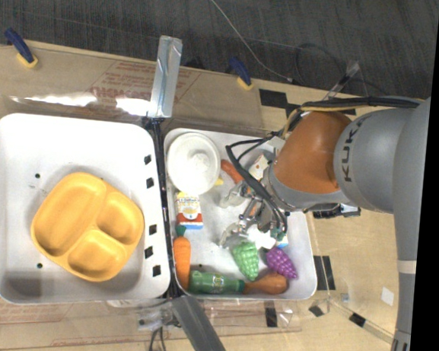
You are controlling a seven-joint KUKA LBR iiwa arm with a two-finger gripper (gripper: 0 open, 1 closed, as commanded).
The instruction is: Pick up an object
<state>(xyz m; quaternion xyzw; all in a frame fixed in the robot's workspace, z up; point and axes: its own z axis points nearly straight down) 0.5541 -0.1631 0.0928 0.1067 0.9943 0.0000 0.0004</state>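
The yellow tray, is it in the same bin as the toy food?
No, the yellow tray lies alone in the left bin; the toy food is in the right bin.

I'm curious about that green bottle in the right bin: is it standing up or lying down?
Lying down. The green bottle lies on its side along the right bin's near wall, with its whole length showing.
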